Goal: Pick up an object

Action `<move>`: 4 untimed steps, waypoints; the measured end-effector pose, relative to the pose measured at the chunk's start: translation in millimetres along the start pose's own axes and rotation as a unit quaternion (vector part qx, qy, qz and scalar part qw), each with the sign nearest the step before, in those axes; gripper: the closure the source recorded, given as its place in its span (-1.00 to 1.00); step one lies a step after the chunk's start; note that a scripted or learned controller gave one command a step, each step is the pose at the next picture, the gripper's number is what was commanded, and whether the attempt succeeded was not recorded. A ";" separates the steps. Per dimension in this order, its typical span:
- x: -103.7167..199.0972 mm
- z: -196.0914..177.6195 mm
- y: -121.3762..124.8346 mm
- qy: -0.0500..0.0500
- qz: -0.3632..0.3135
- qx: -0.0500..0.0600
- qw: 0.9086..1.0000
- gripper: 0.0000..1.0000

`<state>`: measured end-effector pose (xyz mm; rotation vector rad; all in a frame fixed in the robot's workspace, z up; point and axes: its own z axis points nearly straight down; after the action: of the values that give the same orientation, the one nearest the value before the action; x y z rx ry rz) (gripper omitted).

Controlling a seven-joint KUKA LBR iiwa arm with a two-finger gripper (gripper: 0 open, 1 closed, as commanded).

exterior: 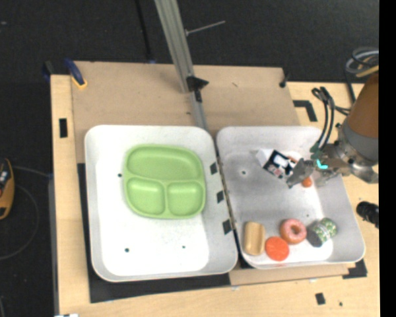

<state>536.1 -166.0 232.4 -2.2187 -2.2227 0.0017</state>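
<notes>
The right bin point(251, 190) holds several small objects. A white, black and blue packet point(274, 161) lies near its back. A small orange piece point(307, 183) sits beside it to the right. Along the front edge are a tan bread roll point(253, 238), an orange-red ball point(276, 248), a pink donut point(292, 230) and a green-grey lump point(323, 232). My gripper point(299, 174) reaches in from the right and hangs low over the bin, just right of the packet and next to the orange piece. Whether it touches either, I cannot tell.
The left bin point(105, 243) carries a green divided plate point(165, 180). A grey metal post point(175, 38) rises behind the bins. The bin walls meet in a ridge point(221, 197) between both bins. Cables point(327, 111) hang by the arm at the right.
</notes>
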 end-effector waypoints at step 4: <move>-3.1 133.0 1.0 -0.001 0.001 -0.001 1.000 -1.00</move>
<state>537.0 -169.1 99.4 -2.2242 -2.2217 0.0008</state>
